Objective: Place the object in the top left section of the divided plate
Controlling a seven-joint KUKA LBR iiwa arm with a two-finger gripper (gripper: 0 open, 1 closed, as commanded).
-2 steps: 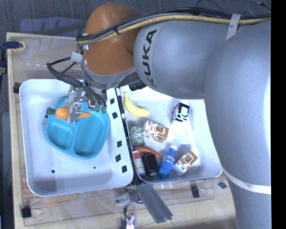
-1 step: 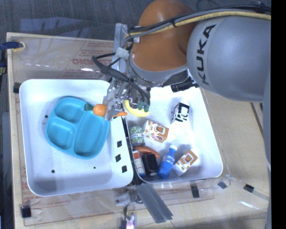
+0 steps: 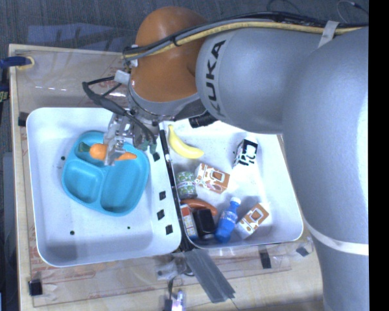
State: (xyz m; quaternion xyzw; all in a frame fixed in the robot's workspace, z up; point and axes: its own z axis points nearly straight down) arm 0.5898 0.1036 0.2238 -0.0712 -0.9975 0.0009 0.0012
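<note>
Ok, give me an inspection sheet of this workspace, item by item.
Surface: wooden bench bearing two white bins, left bin and right bin, side by side.
Job's things: blue divided plate in the left bin; orange object lying in the plate's upper part, under the gripper.
Clutter: in the right bin, a banana, a blue bottle, small cartons, a black-and-white packet.
Grippers: gripper low over the plate, beside the orange object; grip on it cannot be confirmed.
Cables: black cables looping by the wrist; a yellow-striped cable along the arm.
Surroundings: dark floor; blue clamp at the bench's corner.
</note>
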